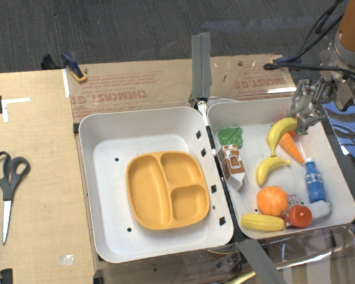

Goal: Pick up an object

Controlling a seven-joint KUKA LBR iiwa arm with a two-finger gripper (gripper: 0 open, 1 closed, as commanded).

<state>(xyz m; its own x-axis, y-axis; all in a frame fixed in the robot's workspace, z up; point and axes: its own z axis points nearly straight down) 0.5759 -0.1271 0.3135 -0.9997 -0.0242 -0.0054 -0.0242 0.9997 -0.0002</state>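
Now my gripper [304,115] hangs beside the banana [281,132]; its state I cannot tell.
Banana lies slanted in the right bin [340,172], tip toward the gripper.

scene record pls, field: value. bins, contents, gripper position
left bin: yellow divided plate
right bin: two bananas, carrot, orange, corn cob, tomato, blue bottle, green item, small carton
gripper: over the right bin's far right corner, beside the upper banana
outside bins: scissors on the bench at left

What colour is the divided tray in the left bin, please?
Yellow-orange, in the camera view: the divided tray in the left bin.
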